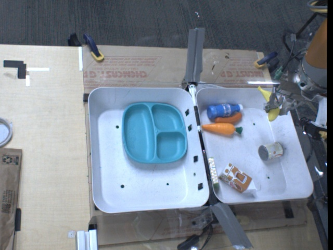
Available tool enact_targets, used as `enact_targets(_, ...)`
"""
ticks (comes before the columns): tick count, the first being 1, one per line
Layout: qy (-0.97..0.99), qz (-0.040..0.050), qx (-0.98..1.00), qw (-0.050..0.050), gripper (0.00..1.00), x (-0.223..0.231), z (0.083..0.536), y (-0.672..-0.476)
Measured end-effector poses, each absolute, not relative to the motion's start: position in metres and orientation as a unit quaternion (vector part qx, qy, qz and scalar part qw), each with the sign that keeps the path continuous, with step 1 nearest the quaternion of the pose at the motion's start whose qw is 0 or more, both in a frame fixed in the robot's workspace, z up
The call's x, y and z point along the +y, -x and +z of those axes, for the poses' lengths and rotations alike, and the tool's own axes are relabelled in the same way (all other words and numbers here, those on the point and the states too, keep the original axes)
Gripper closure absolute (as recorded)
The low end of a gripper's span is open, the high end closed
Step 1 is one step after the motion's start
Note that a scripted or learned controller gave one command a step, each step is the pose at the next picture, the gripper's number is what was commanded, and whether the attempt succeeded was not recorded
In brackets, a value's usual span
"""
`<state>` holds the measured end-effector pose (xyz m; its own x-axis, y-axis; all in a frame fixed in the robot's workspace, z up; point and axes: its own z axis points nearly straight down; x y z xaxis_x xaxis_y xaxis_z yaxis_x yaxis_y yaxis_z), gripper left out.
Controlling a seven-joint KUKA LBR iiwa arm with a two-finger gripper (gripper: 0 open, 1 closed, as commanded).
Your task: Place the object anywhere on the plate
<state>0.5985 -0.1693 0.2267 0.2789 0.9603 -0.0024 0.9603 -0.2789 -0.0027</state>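
Two bins share the bench: the plate [154, 133] waits left, while at the right bin's far corner the tool [274, 108] pinches a yellow object [271, 111], seemingly light, smooth and slip-prone.

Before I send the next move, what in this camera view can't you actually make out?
- Tool: small and cluttered at the right bin's far edge; whether it grips the yellow object is unreadable.
- Second carrot: mostly hidden behind the blue bottle.
- Carton: print too small to read.
- Arm: cut off by the right edge.
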Motion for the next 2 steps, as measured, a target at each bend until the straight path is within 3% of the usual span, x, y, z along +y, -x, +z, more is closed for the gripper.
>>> enact_targets(1,0.83,0.0021,-0.558,0.001,1.0,-0.101,0.23,-0.598)
enact_targets(2,0.719,0.0012,-0.695,0.0,1.0,-0.019,0.19,-0.648)
